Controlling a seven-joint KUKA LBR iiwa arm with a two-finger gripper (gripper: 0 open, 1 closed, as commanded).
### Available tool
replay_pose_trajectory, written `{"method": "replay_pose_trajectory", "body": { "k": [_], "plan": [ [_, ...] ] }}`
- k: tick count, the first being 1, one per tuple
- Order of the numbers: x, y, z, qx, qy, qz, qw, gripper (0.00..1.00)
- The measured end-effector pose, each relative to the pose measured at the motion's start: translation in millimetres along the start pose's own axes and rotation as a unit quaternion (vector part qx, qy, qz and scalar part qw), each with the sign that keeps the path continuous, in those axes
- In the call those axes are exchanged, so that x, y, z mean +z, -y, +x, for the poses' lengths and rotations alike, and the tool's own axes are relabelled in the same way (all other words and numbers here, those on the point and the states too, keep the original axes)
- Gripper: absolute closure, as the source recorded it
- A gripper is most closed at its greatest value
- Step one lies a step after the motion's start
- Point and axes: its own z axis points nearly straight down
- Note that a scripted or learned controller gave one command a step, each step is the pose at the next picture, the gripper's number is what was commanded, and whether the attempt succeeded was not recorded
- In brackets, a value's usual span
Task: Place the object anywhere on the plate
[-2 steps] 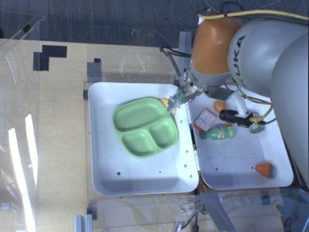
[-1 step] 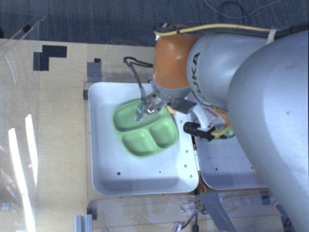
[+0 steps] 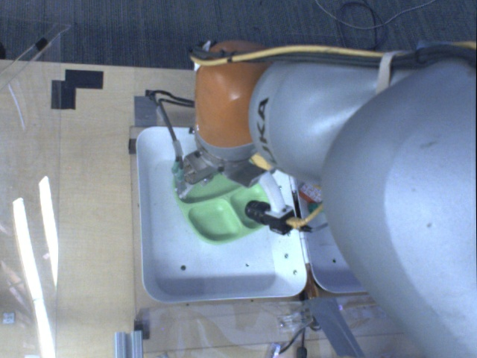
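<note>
Pale wood counter with black markers; glare streaks at left. Dark blue carpet floor beyond, loose cable on it.

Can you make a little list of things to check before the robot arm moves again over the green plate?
1. Green plate sits flat inside the left bin: ok.
2. Bare plate space for the object: ok, the near compartments show nothing in them.
3. Gripper is above the plate's far edge: ok.
4. An object is in the gripper: cannot tell, the orange band and wrist hide it.
5. Black cable hangs loose next to the wrist, near the bin's back wall: cannot tell whether it will snag.
6. Right bin contents: cannot tell, the arm covers most of it.
</note>
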Motion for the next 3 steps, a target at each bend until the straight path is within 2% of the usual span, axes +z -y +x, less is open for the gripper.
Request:
{"method": "replay_pose_trajectory", "body": {
  "k": [1, 2, 3],
  "plan": [
    [-110, 33, -24, -0.200, 0.001, -0.001, 0.9798, 1.00],
    [26, 7, -11, -0.051, 0.000, 0.001, 0.9987, 1.00],
    [1, -38, -34, -0.001, 0.000, 0.000, 1.0000, 1.00]
  ]
}}
